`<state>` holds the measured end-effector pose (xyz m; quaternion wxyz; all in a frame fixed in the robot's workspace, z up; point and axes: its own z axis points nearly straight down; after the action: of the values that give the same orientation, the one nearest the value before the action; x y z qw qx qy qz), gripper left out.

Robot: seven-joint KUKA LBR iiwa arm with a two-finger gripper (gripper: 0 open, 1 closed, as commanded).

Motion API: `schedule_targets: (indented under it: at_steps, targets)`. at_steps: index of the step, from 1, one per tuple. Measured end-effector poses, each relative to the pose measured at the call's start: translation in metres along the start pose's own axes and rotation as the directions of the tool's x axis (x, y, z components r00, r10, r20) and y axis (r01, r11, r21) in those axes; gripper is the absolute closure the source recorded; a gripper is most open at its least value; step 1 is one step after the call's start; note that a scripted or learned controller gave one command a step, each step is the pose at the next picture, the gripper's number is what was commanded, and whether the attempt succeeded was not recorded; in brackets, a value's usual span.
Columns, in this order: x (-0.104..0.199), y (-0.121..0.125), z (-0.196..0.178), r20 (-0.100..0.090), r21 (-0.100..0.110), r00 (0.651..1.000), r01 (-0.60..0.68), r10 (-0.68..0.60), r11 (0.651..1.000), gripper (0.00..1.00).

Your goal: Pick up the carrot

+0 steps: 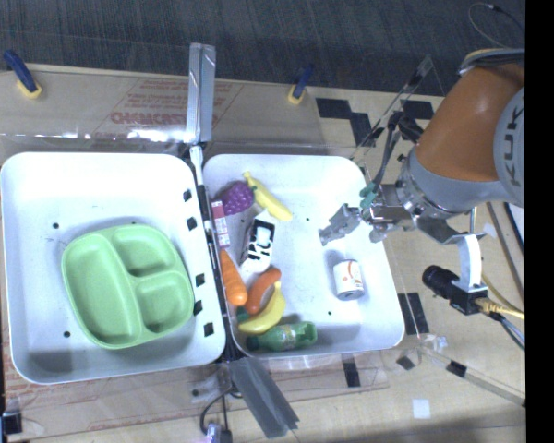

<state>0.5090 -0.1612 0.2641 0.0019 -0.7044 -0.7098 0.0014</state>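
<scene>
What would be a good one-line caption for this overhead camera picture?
Robot pincer hovers over the right bin, apart from the carrot among toy food by its left wall.

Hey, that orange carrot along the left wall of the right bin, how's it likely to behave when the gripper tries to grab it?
The carrot looks like smooth moulded plastic, so probably stiff, light and a bit slippery. Its tapered, rounded shape may squirt out or roll when pinched. It lies against the bin wall beside a sausage-like toy, so neighbours may shift.
</scene>
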Motion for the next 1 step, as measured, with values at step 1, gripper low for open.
schedule_targets:
  at_steps: [1]
  targets:
    - [0.0316, -0.0325, 0.1542, -0.001, 0.001, 0.997, -0.078, 0.078, 0.997, 0.0]
